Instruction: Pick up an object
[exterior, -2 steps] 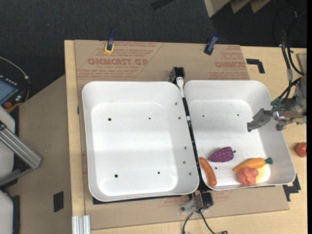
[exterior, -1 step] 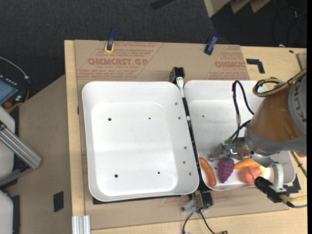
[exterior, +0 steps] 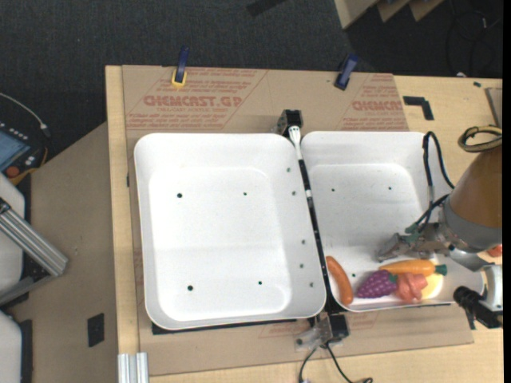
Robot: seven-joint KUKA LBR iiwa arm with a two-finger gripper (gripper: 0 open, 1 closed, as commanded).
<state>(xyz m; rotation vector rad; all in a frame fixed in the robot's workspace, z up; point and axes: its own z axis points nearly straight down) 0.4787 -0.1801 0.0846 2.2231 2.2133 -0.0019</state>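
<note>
Where the bench is covered w/ printed cardboard (exterior: 239,94), two white bins are seated; toy food (exterior: 391,282) is heaped at the right bin's (exterior: 359,174) near corner, beside the gripper (exterior: 411,246); claw state can't be told.

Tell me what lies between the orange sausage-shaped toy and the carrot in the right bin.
In the camera view, a purple plastic grape bunch lies between the orange sausage-shaped toy and the orange plastic carrot, in the right white bin.
</note>
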